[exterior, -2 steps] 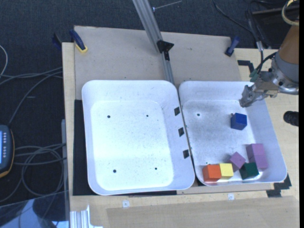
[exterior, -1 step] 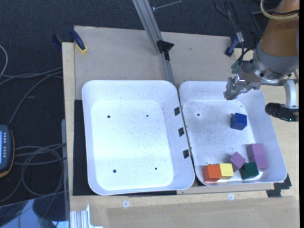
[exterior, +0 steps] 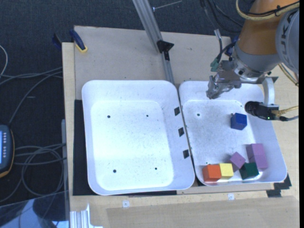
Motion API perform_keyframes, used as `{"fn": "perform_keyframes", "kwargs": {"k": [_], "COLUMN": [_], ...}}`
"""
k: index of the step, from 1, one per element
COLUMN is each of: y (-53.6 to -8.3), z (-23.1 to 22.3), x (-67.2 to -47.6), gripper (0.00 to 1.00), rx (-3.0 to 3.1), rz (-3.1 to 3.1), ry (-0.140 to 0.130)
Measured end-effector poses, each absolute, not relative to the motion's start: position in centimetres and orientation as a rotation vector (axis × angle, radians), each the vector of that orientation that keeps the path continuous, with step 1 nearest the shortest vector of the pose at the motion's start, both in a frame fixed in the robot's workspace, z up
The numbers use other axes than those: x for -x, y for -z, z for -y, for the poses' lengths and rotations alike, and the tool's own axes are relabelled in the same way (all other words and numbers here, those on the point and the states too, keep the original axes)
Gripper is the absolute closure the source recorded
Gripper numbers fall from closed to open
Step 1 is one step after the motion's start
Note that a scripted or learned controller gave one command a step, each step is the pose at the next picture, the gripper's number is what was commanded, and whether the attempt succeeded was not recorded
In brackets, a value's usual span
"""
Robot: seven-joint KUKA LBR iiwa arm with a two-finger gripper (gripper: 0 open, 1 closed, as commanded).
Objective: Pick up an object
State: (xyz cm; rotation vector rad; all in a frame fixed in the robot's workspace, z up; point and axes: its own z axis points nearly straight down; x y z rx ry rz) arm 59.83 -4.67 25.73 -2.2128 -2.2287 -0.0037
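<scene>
arm [exterior: 266, 27]: enters from right, orange band above wrist, wrist angled down-left over rear edge of right bin [exterior: 199, 141]. gripper [exterior: 213, 93]: hangs above bin's back-left part, fingers close together, nothing visible between them; exact gap cannot tell. blue block [exterior: 239, 121]: alone mid-bin, apart from gripper. orange block [exterior: 212, 172], yellow block [exterior: 226, 170], small purple block [exterior: 237, 159], green block [exterior: 248, 170], tall purple block [exterior: 258, 155]: clustered at front-right corner. left bin [exterior: 128, 141]: beside right bin.

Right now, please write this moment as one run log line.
gripper: over right bin far edge, holds nothing seen | blue block: alone mid-bin | other blocks: near edge
</scene>
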Motion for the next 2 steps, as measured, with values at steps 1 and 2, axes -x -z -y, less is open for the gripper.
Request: {"fn": "perform_keyframes", "kwargs": {"k": [1, 2], "y": [-24.5, -25.4], "z": [-1.1, -6.3], "x": [-61.8, -62.9], "gripper": [1.0, 1.0], "rx": [2.214, 2.214], "rz": [2.229, 2.23], "ry": [0.005, 0.007]}}
